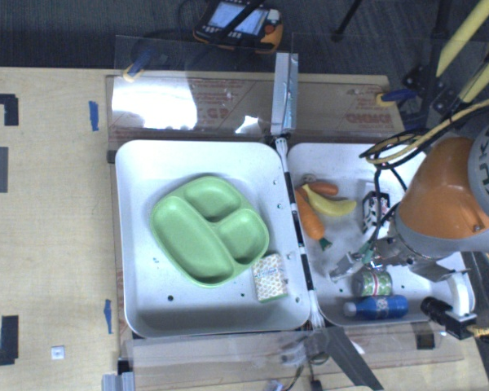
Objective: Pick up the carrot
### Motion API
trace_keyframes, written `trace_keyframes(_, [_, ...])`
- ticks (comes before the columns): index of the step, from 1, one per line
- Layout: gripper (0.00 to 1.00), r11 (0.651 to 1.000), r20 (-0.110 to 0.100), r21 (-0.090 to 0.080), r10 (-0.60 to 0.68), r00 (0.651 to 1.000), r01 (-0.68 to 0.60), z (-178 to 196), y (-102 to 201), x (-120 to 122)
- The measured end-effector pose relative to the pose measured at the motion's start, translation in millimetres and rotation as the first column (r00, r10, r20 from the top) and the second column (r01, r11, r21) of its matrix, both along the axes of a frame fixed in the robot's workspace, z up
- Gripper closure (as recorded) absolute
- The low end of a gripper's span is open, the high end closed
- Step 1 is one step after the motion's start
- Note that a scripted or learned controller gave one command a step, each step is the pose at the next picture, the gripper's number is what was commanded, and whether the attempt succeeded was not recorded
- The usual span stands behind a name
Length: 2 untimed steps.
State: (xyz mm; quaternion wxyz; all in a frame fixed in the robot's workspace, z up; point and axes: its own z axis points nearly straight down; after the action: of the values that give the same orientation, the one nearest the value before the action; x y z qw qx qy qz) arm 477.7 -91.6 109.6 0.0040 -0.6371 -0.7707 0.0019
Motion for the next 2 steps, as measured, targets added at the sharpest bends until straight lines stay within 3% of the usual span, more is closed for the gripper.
trace_keyframes(1, [0.00,0.998,0.002,-0.001,0.062,0.998,-0.062,71.3,16.7,48.9])
trace_keyframes(2, [0.00,0.946,0.001,0.003,0.324,0.946,-0.324,9.0,-5.9,39.9])
